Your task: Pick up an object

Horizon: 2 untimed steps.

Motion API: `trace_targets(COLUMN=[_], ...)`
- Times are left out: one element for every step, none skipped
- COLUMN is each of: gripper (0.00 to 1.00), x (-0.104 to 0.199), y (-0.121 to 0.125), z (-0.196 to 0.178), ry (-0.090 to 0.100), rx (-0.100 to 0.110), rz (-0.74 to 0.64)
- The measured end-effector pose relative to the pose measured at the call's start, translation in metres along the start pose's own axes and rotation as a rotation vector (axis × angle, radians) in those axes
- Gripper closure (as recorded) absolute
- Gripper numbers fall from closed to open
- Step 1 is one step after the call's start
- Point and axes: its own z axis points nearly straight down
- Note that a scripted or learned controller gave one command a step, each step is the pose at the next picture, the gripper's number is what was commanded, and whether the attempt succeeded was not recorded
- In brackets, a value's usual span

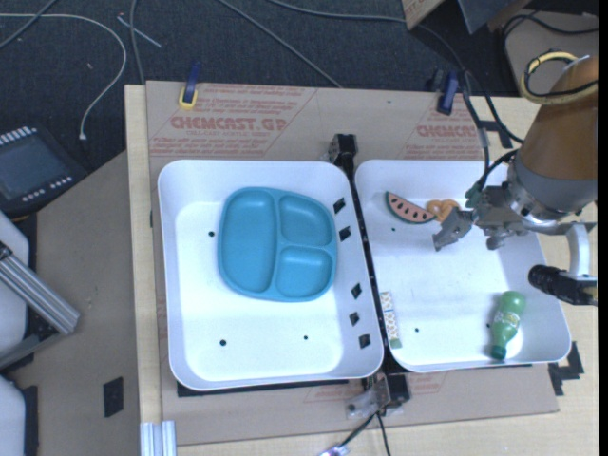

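Observation:
In the right bin [446,350], a watermelon-slice toy [406,208] lies near the back left. A small orange object [439,208] sits just right of it, partly hidden by the gripper body. A green bottle [506,323] lies at the front right corner. My gripper [472,237] hangs over the back half of this bin, just right of and in front of the orange object. Its two fingers are spread, so it is open with nothing between them.
The left bin [190,340] holds a blue divided plate [277,243]. A black divider with clips [353,255] runs between the bins. The grey arm with its orange band [560,141] comes in from the right. Cables lie on the floor behind the bench.

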Motion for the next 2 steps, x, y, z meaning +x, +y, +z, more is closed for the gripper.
trace_targets(gripper=[0.00, 0.00], x=[0.000, 0.010], y=[0.003, 0.000], z=[-0.007, 0.050], ry=[-0.002, -0.001], rx=[-0.013, -0.007], rz=[-0.003, -0.003])
